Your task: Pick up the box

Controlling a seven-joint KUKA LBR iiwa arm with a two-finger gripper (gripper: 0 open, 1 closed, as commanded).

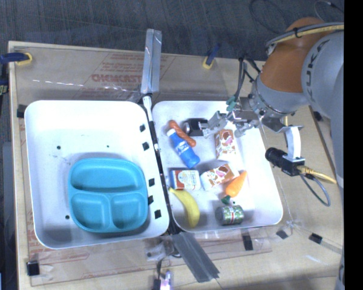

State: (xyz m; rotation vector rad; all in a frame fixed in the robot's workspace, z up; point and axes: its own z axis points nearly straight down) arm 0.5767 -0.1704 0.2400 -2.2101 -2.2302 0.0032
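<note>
While the arm [302, 65] leans in from three o'clock, its gripper [230, 121] hovers at the right bin's [263, 207] twelve o'clock edge, and whether it is spread or pressed together I cannot tell. Just below sits a small box [226, 144]; two more cartons [201, 179] lie beside the carrot [236, 184], banana [187, 205], can [230, 214] and blue bottle [186, 150]. Over at nine o'clock, the left bin [42, 162] carries a blue tray [109, 195].

even overhead light, soft shadows, mild glare on white bins [85, 116], slightly grainy
</note>
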